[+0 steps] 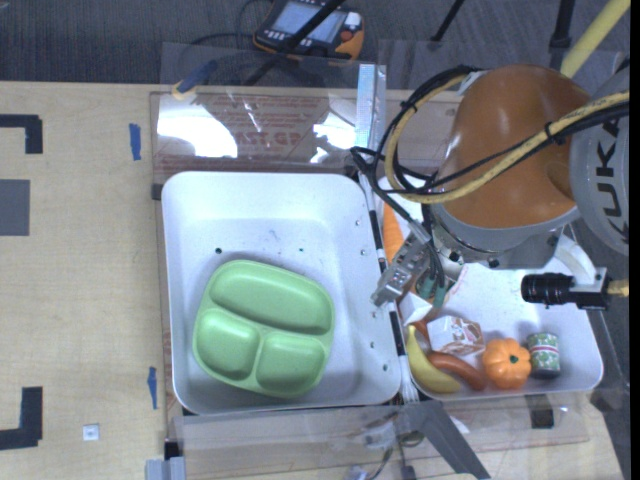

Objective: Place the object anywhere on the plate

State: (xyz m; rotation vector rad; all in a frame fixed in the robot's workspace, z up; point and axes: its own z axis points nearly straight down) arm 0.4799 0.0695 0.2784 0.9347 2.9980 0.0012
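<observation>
Green plate [263,328] in the left bin, well left of the gripper [400,280], grip state unclear.

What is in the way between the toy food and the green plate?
The bins' side walls stand between them: the banana, pumpkin and other toys lie in the right bin, the green plate in the left bin. The gripper hangs over that divide, so anything must be lifted across.
</observation>
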